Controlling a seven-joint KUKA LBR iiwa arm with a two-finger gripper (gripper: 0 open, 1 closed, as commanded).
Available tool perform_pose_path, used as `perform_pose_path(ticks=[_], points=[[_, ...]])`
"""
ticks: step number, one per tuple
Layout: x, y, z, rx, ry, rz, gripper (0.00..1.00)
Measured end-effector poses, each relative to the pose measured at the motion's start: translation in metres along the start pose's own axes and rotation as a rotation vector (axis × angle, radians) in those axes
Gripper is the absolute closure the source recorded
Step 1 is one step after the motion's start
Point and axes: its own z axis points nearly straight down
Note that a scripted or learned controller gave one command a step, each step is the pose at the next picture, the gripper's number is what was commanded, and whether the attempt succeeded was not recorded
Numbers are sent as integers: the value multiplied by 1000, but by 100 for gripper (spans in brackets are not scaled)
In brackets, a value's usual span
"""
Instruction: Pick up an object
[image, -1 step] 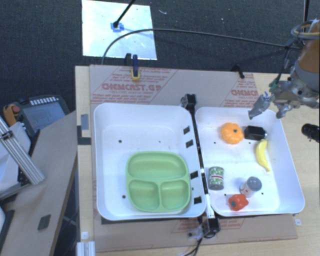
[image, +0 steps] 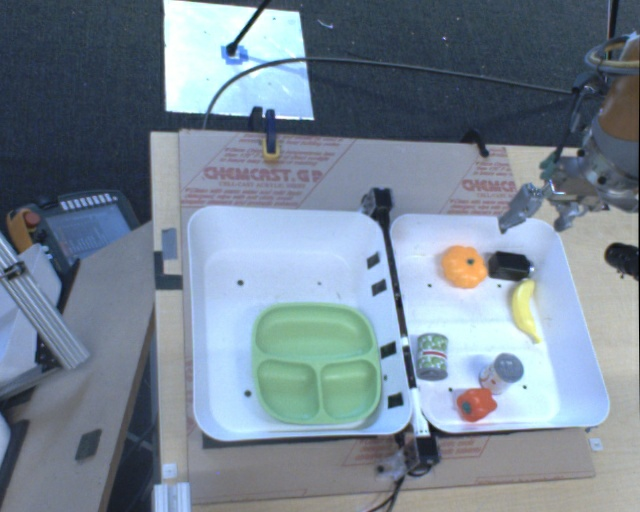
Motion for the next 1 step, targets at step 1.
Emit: perform_pose_path(ticks=[1], points=[[-2,5,61,3,1,1,0]])
